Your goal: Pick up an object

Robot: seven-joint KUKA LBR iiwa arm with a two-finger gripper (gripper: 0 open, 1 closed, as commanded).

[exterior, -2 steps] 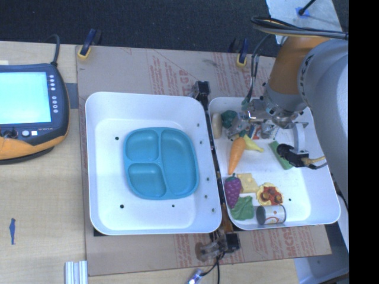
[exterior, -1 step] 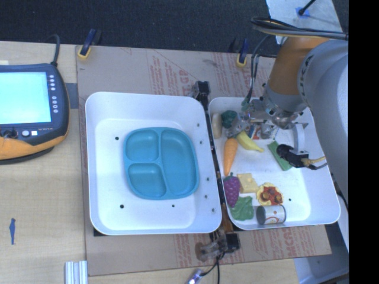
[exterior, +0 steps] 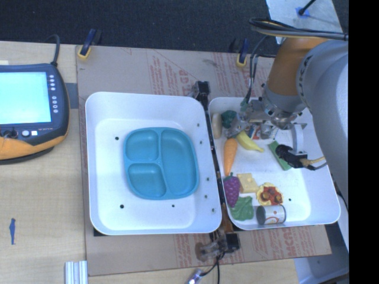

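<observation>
The right bin [exterior: 314, 209] holds several toy foods: a yellow banana [exterior: 249, 142], an orange carrot [exterior: 230, 155], purple grapes [exterior: 231, 189], a green leafy piece [exterior: 241, 207], a cheese cracker [exterior: 247, 182], a pizza slice [exterior: 270, 193], a small can [exterior: 270, 215] and a green piece [exterior: 279, 155] at the right. My gripper [exterior: 256, 123] hangs low over the bin's far end, just above the banana's upper tip. A dark green item [exterior: 230, 118] and a beige piece [exterior: 217, 123] lie to its left.
The left bin [exterior: 106, 218] holds a blue three-compartment plate [exterior: 160, 162]. A tablet-like pendant [exterior: 29, 108] lies at the far left of the bench. The grey arm with its orange band [exterior: 293, 61] covers the upper right of the right bin.
</observation>
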